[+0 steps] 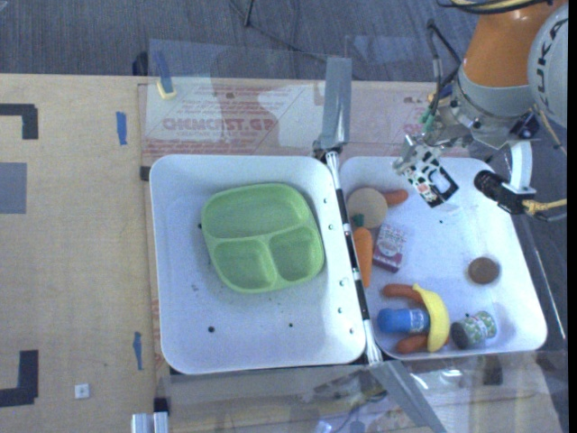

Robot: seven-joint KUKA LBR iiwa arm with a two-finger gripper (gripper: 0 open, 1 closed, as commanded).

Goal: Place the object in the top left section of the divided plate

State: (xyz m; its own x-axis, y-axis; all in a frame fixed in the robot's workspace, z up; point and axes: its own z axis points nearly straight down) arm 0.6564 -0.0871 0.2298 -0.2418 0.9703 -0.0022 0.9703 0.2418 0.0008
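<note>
The tool (424,171) is hovering over the right bin's (518,242) far edge, its grip state impossible to tell, while the green divided plate (261,235) is waiting in the left bin (180,323), so it's needing a centred, square descent onto one toy.

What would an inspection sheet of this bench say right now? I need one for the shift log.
Surface: two white bins; left bin holds the plate.
Job's things: green divided plate, nothing in its sections.
Clutter: right bin holds carrot, banana, blue bottle, small red carton, brown disc, small can.
Grippers: gripper over the right bin's top edge; nothing seen held.
Cables: black and yellow ones beside the arm.
Surroundings: blue tape on the board.
</note>
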